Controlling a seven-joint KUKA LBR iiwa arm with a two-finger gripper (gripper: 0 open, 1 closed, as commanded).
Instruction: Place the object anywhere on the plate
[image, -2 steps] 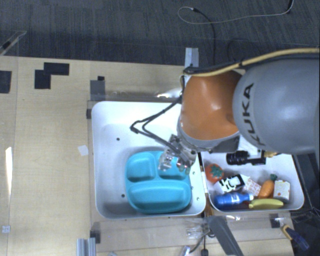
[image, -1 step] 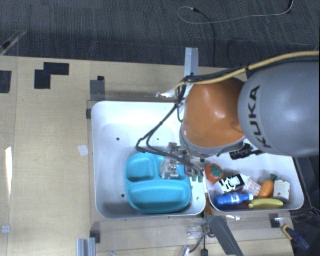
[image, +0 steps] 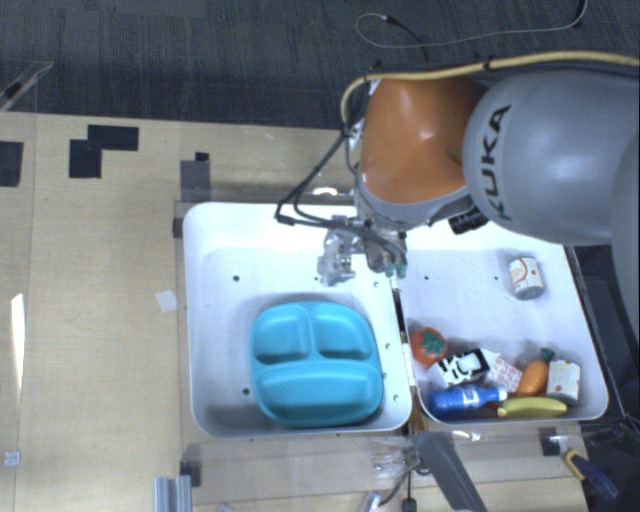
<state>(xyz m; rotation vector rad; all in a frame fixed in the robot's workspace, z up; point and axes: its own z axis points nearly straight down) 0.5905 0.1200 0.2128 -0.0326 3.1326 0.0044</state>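
Lying in the left bin (image: 215, 300), toward its near side, the plate (image: 316, 362) is a light blue, smooth plastic tray with rounded corners, moulded into three compartments — two smaller ones on the far side and one wide one across the near side. No object rests on it. The candidate objects sit together in the right bin (image: 480, 290): a small white can (image: 525, 277) with a printed label too small to read lies apart near the far right, while along the near wall cluster a red round fruit-like piece (image: 430, 344), a black-and-white carton (image: 463, 366), a blue bottle (image: 465, 400) on its side, a yellow banana (image: 532, 407), an orange carrot shape (image: 534, 376) and a small white box (image: 564, 380). The gripper (image: 360, 255) hangs over the far edge of the left bin, beside the divider; whether its fingers are parted or closed cannot be told. The grey arm (image: 560, 150) bears "KUKA" in black letters, next to the glossy orange band (image: 415, 140).
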